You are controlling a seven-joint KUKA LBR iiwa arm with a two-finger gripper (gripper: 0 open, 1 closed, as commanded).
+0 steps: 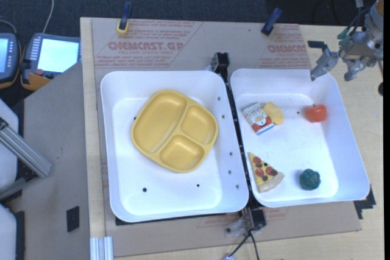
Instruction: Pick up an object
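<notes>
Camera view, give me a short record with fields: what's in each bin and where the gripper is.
left bin: yellow divided plate
right bin: small carton with a yellow piece touching it, tomato, pizza slice, dark green broccoli-like piece
gripper: above the right bin's far right corner, fingers open, nothing between them
nearest item to gripper: tomato
</notes>
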